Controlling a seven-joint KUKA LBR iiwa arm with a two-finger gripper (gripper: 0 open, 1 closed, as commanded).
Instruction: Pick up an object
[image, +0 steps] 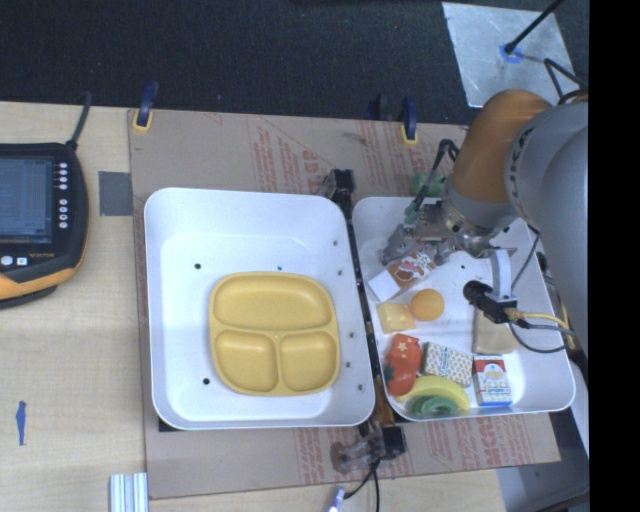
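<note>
Arm (520, 150) comes in from the right, cut off by the frame edge, and covers the far right corner of the right bin (548, 398). Left bin (170, 300) carries a yellow divided tray (273, 332). Gripper (425, 232) sits low over the right bin's far left part, just above a red-white packet (411, 268); jaws lost in clutter, can't tell if apart or together. Nearby: orange ball (428, 304), yellow block (395, 317), small carton (490, 380). The green-yellow pile (436, 398) at the near edge is hard to make out.
</note>
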